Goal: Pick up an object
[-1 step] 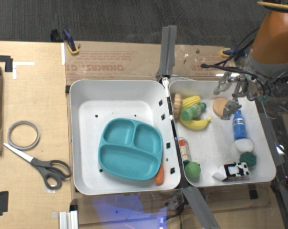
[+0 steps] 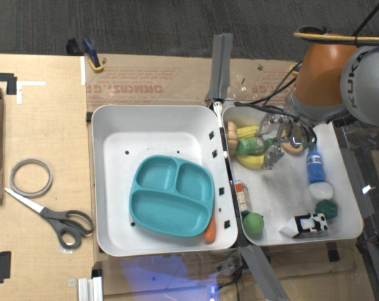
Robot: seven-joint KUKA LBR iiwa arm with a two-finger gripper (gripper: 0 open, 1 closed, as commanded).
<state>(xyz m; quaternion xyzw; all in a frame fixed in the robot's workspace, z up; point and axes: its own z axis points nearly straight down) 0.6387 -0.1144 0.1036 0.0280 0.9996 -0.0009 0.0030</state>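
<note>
My gripper (image 2: 269, 144) is low in the back left of the right bin (image 2: 340, 231), under the orange-banded wrist (image 2: 321, 74). It stands open, one finger above and one below the right end of a green toy (image 2: 250, 146). That green toy lies between two yellow pieces, one behind it (image 2: 246, 132) and one in front (image 2: 252, 162). I cannot tell whether the fingers touch it. A wooden ring (image 2: 295, 147) sits just right of the gripper.
The right bin also holds a blue bottle (image 2: 315, 167), a white lump (image 2: 320, 190), a dark green ball (image 2: 326, 207), a black-and-white box (image 2: 311, 224), a green ball (image 2: 253, 223) and a small tube (image 2: 240, 196). The left bin (image 2: 114, 137) holds a teal divided plate (image 2: 172, 195) and a carrot (image 2: 209, 232).
</note>
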